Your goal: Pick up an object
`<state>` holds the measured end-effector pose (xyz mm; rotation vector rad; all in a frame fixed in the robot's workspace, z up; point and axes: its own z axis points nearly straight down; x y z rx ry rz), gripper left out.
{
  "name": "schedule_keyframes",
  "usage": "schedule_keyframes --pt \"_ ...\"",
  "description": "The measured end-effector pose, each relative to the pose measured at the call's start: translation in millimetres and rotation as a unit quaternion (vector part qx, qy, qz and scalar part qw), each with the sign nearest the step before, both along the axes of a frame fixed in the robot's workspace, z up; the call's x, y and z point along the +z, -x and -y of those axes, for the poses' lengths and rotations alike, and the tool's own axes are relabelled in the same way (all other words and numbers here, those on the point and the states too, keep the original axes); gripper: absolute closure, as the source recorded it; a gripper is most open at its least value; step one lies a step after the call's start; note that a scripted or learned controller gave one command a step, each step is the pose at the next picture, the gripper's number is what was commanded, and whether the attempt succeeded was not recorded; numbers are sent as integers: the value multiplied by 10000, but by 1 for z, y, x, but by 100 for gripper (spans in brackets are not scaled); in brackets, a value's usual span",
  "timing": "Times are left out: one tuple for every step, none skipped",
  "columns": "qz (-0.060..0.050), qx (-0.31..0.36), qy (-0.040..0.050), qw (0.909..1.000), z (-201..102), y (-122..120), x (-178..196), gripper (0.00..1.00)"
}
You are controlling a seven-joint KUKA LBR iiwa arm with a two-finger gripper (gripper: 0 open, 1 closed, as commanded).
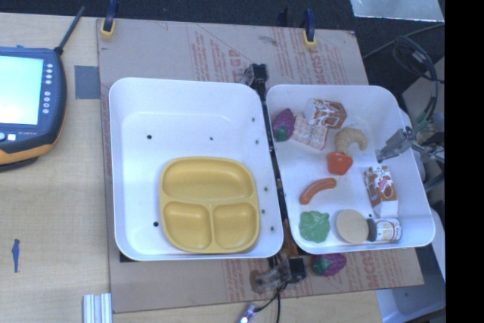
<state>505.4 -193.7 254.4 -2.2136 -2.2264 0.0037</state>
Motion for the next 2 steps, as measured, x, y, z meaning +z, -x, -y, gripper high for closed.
schedule_keyframes --pt "-13 9 1 10000 -54 -59 -88 0" --pt "-11 -1 2 10000 -48 -51 -163 0"
